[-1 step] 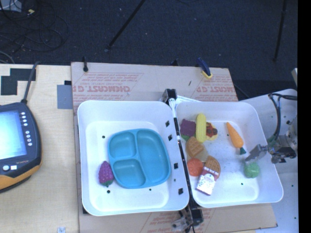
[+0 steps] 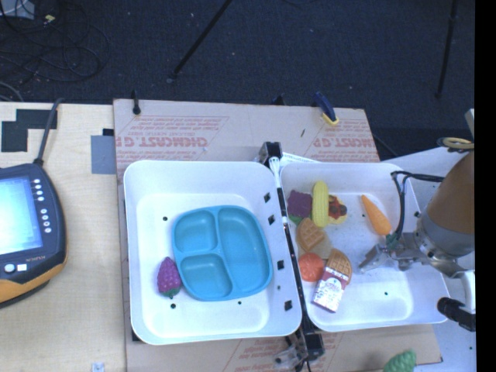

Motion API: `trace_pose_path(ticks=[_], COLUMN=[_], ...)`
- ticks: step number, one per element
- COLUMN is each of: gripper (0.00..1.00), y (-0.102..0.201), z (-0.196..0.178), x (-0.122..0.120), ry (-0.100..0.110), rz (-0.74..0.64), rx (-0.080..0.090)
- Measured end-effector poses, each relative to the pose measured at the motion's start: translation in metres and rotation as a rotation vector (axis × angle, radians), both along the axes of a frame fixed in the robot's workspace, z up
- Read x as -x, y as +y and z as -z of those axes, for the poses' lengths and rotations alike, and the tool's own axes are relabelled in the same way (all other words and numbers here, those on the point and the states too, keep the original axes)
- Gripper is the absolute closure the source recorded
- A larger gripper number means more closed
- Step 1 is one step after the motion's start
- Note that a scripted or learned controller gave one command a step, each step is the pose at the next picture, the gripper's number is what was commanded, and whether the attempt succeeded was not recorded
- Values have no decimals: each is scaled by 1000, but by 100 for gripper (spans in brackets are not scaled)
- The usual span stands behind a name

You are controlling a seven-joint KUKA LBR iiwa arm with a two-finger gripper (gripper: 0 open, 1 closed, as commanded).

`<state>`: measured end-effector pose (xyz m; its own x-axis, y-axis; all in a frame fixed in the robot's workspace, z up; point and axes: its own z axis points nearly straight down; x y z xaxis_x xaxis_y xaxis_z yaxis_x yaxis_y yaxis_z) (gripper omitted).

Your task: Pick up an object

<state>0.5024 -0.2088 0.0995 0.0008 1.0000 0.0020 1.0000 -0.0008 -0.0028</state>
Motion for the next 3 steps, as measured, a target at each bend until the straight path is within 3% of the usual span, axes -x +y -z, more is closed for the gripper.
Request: trace_pose_path(ticks=[1,2,3], gripper=[0,0,100], y=[54,63,62], z=[12,11,0], x=[-51,-134,-131], ry=[-3,-8,-3], rz=[-5,-5,-6], rx=[2,2,2])
